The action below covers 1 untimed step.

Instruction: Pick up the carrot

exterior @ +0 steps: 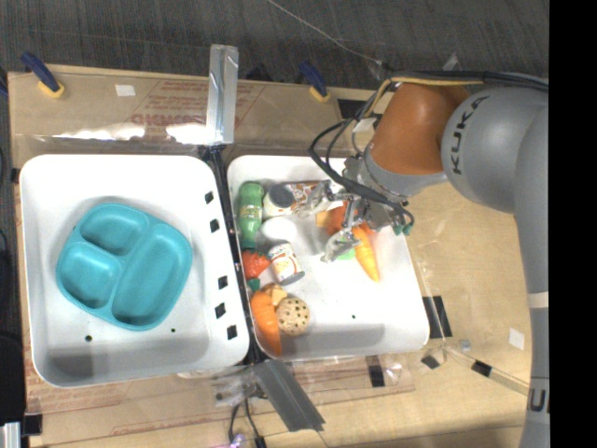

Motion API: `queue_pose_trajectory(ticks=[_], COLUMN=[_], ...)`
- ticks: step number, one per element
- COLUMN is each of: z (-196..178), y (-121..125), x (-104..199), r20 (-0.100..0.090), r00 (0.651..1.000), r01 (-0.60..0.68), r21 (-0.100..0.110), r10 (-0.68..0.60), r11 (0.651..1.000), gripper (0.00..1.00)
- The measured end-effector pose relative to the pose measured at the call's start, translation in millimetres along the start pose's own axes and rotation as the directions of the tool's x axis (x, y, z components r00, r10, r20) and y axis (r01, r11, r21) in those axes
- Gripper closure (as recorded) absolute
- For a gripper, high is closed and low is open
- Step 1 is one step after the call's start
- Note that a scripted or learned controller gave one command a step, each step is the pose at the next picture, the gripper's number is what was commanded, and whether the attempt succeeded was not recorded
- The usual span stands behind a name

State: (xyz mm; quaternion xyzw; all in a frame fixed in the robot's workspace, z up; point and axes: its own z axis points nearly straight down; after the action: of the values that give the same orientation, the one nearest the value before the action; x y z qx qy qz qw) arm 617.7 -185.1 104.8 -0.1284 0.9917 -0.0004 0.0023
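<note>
The arm [485,147] reaches in from the right, and its gripper [347,236] is down inside the right bin [396,329], in the upper right part of it. The carrot [367,253] lies on the floor of this bin, directly beside the gripper, on its right and a little lower. It is orange with a small green end pointing up toward the gripper, and its thin end points down and to the right. One metal finger seems to touch the green end or stand just next to it, but I cannot tell if the carrot is between the fingers. I also cannot tell how wide the gripper stands, because the wrist and cables cover much of it.

Other things in the right bin lie left of the gripper. A green bottle [249,205] is along the left wall, a white cup [278,229] is near it, and a small jar [284,263] is below the cup. A packet [303,194] lies at the upper side. In the lower left corner there are an orange [265,317] fruit and a cookie [293,315], touching each other.

The left bin [56,343] holds a teal divided plate [123,265]. Both bins stand on the table [466,287].
</note>
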Motion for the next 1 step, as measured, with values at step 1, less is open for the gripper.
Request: queue_pose_trajectory(ticks=[1], z=[12.5], y=[-10.5], x=[32.3], r20=[-0.004], r00=[1.0], r01=[-0.024], r21=[-0.002], r10=[0.024], r11=[1.0], gripper=[0.0])
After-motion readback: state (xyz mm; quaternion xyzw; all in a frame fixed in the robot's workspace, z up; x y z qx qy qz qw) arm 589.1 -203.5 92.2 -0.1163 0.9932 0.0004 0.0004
